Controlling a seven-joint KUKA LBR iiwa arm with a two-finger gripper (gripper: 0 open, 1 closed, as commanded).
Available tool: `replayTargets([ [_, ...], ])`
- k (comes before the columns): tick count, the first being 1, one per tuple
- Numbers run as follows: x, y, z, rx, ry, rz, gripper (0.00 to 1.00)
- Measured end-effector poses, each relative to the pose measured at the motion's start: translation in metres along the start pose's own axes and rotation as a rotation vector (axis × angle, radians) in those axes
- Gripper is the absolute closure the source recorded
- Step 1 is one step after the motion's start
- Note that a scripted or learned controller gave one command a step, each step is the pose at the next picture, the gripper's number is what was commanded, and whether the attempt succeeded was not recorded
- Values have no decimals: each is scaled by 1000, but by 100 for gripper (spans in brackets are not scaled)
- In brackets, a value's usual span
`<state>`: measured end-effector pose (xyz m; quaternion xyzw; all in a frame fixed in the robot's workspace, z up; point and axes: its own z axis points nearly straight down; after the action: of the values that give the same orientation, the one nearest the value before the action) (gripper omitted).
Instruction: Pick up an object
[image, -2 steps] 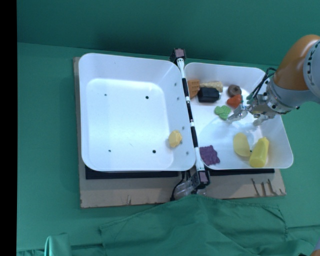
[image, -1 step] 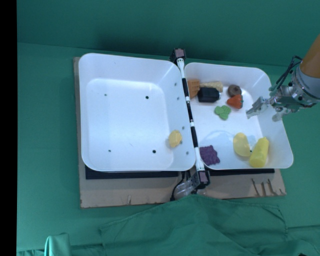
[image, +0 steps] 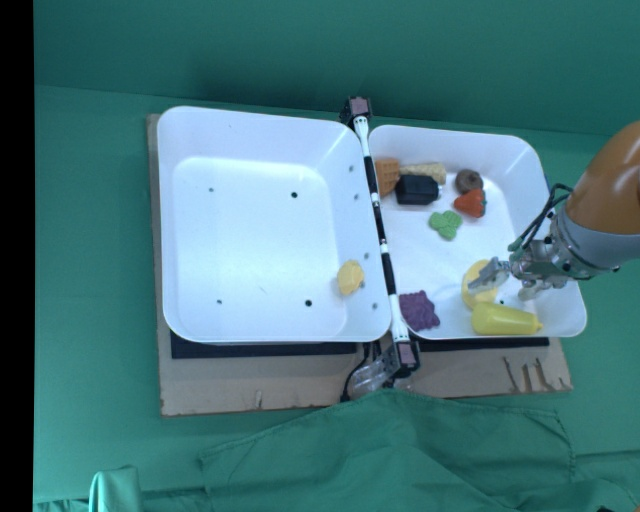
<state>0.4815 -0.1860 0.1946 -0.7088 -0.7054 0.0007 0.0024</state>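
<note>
Camera view: gripper (image: 492, 277) low over the yellow piece (image: 480, 283), beside the yellow pepper (image: 505, 320); grip unclear, nothing lifted yet.

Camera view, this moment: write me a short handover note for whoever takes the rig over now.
Gripper: low in the right bin, at the yellow round piece; grasp not confirmed.
Right bin also holds the yellow pepper, purple piece, green piece, black object and others.
Left bin: one small yellow piece.
Done: approach. Left: grasp and lift.
</note>
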Motion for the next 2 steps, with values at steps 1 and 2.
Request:
replayTargets([
  [1, -2, -9, 9, -25, -8, -1, 0],
  [2, -2, -9, 9, -25, -8, -2, 0],
])
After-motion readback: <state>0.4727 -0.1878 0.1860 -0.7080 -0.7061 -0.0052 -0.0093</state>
